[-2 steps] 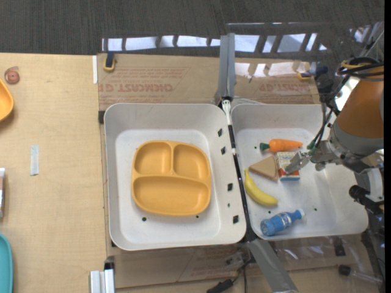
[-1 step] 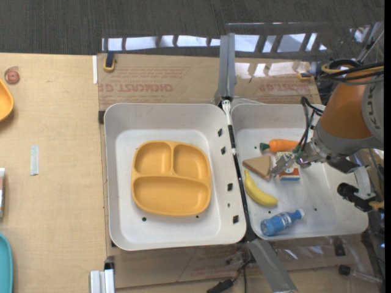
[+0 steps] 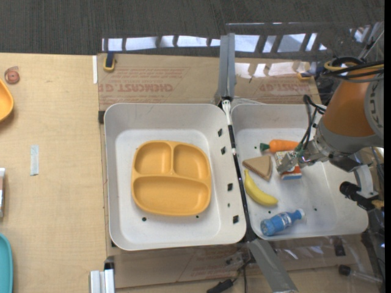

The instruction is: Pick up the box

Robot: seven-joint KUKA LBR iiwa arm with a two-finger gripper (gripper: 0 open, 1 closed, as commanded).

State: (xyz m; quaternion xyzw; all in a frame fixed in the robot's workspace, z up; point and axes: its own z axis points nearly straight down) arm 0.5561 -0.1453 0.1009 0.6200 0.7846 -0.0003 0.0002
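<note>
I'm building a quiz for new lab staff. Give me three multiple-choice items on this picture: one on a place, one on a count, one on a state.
1. Where is the yellow divided plate?
A. left bin
B. right bin
C. on the bench

2. How many compartments has the plate?
A. two
B. three
C. four

3. How does the blue bottle rest?
A. upright
B. on its side
C. on the banana

Answers: 1 A, it sits in the left bin. 2 B, two small above one long. 3 B, it lies flat on the floor of the right bin, apart from the banana.
</note>
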